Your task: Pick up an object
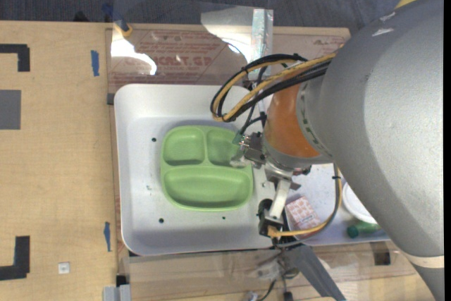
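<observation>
Currently, the claw [248, 149] sits at the lower end of the large grey robot arm [394, 123], directly beneath the orange wrist band [285, 127]. Claw state: cannot be determined, because the wrist covers it from above.

The claw is over the right-hand edge of the green three-compartment plastic tray [204, 169], at the rear right small compartment. Whether the claw touches the tray cannot be confirmed.

The tray lies flat near the centre of the left shallow white bin [130, 151]. Its two small compartments face the rear and its one long compartment faces the front.

A bundle of yellow and black cables [236, 88] loops out from the arm above the rear part of this bin.

The right shallow white bin [320, 183] is largely covered by the arm. Its visible part contains:
- a small pink-and-white patterned packet [299, 210], just beside the divide between the bins;
- a green cylindrical object [361, 228], near the front rim;
- a white curved-edged item [351, 204], partly hidden under the arm.

Both bins rest on the tan counter [56, 151], which carries blue tape strips [95, 61] and black corner markings [15, 56].
</observation>
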